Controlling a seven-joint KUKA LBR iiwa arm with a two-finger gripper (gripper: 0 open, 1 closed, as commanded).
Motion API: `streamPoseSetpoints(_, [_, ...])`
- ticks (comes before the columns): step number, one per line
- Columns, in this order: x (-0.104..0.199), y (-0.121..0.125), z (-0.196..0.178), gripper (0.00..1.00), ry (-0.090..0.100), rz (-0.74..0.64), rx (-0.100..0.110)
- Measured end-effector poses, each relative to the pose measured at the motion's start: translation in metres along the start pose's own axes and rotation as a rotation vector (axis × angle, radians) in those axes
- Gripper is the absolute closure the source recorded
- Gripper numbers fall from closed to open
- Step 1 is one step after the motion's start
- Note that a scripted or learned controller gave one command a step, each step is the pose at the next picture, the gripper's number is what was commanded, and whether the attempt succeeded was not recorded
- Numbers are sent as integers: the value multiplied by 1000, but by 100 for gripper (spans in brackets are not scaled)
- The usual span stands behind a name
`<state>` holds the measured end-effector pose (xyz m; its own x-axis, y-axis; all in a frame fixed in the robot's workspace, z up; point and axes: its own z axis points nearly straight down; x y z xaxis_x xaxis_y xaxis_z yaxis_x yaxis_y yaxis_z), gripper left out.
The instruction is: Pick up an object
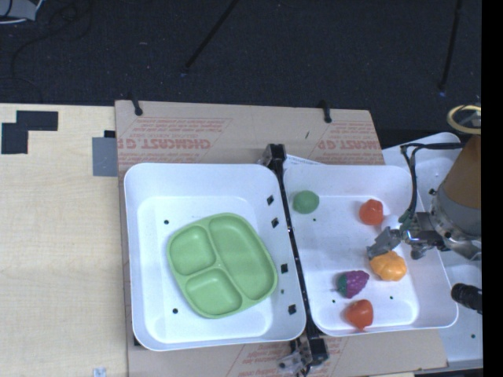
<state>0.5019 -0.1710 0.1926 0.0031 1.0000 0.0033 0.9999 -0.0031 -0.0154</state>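
Gripper (393, 250) at right of frame, fingers spread over the orange pepper (389, 267); drop straight, centre it, then pinch.

Pale wooden bench (55, 242), brown cardboard sheet (236, 136) (printed red), two white bins (145, 187)
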Motion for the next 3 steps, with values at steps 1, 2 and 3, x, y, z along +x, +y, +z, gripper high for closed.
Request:
streamPoseSetpoints(1, [0,3,-7,0,-2,-3,-12])
streamPoseSetpoints(2, [9,6,43,0,0,-3,-8])
streamPoseSetpoints(3, [16,15,78,0,-7,-7,-37])
